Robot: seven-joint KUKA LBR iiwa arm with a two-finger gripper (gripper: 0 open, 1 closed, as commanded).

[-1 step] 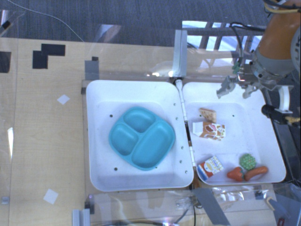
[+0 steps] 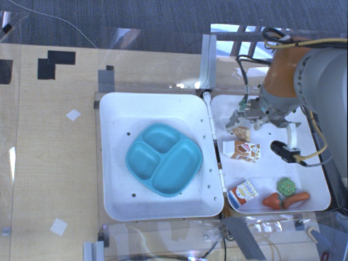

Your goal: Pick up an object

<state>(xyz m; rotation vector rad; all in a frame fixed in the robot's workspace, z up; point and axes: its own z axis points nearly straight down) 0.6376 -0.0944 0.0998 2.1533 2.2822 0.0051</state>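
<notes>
Hanging over the far part of the right bin (image 2: 321,200), I have my gripper (image 2: 243,118) down near the bin's far left corner, close to the wall it shares with the left bin (image 2: 109,200). From this slanted view I cannot tell how far apart my jaws stand, nor whether anything sits between them.

Just nearer the camera than my gripper, and seemingly touching it, lies a small tan packet (image 2: 241,132). Right below that packet rests a box (image 2: 246,150) printed in white, orange and red, with a small white tab at its left edge against the shared wall. To the right of the box, a black cylinder (image 2: 284,150) on my wrist hangs above the bin floor, a cable trailing from it.

Along the right bin's near wall sit three more things: a carton (image 2: 243,193) in the near left corner, tilted; a green ball (image 2: 286,187) further right; and a red-orange piece (image 2: 286,200) lying just in front of the ball, touching it.

The left bin holds a blue plate (image 2: 164,159) with three compartments, set near its middle.
</notes>
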